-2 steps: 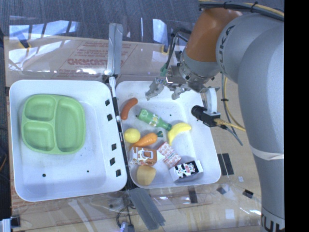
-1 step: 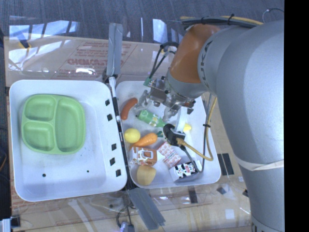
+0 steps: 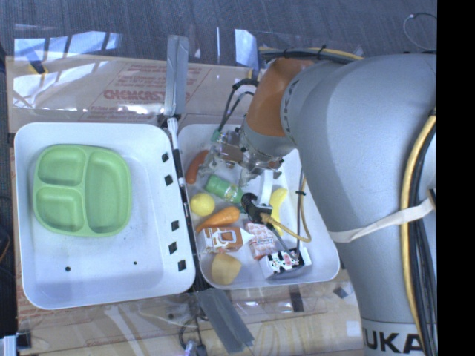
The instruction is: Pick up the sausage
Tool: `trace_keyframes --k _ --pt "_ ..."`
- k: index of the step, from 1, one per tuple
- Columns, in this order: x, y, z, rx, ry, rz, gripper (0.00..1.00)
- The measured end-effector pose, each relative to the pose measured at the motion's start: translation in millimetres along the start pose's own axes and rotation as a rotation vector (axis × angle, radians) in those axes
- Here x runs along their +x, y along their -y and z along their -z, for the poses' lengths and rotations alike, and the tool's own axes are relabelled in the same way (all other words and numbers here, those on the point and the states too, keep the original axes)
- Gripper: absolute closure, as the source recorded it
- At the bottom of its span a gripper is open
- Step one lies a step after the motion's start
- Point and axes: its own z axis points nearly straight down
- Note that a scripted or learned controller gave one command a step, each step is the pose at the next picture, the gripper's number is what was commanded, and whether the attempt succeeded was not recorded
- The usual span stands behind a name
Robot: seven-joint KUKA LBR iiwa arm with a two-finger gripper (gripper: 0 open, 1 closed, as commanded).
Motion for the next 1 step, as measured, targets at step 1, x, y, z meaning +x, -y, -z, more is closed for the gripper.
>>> trace_keyframes --k 1 --pt "-33.2 23.1 83.9 -0.004 0.0 0.354 0.0"
